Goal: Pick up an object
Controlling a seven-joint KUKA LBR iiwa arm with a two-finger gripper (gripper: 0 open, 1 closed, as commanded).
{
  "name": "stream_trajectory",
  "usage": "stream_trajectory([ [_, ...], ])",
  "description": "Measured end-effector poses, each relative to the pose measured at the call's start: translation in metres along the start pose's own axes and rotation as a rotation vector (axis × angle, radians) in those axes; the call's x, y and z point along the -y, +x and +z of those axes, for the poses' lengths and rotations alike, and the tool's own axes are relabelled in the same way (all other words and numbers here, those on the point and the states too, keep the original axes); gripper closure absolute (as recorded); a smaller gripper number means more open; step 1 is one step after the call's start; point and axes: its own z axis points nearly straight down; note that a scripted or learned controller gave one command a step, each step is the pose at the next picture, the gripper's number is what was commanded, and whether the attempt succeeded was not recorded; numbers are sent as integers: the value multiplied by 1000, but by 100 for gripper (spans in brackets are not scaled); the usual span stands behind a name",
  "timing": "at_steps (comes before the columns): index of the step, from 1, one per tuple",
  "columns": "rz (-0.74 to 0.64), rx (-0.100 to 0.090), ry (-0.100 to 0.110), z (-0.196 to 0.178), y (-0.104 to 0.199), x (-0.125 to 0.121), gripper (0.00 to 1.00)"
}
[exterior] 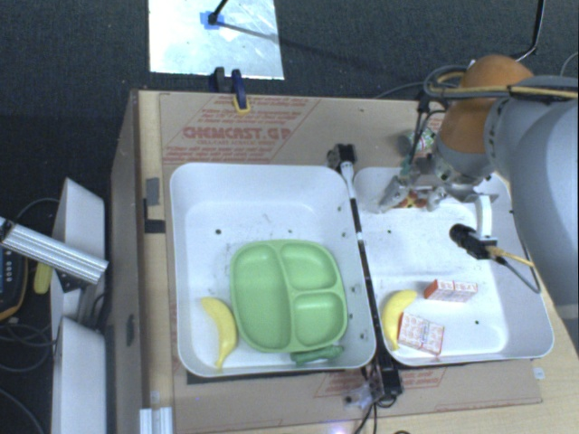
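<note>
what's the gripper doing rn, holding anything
gripper: low over the far end of the right bin, nothing visibly between its fingers; open or shut cannot be told.

Open floor [416,256] above boxes [450,289]

A large, smooth, rounded grey housing forms the arm [543,138] where it is seen at the right of the camera view. Above the wrist, an orange band is wrapped around the casing, and it is shaped like a domed, glossy cap. A lighter grey ring is seen just under the orange. Thin dark cables are looped over the top of the orange part, and further thin wires, some coloured, are strung down along the wrist. The gripper [414,195] is made of small, pale metallic parts, with detail too blurred to be made out.
</note>
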Motion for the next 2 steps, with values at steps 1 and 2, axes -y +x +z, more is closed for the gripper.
stream_trajectory([
  [1,2,1,-1,0,-10,0,0],
  [2,0,2,-1,0,-7,0,0],
])
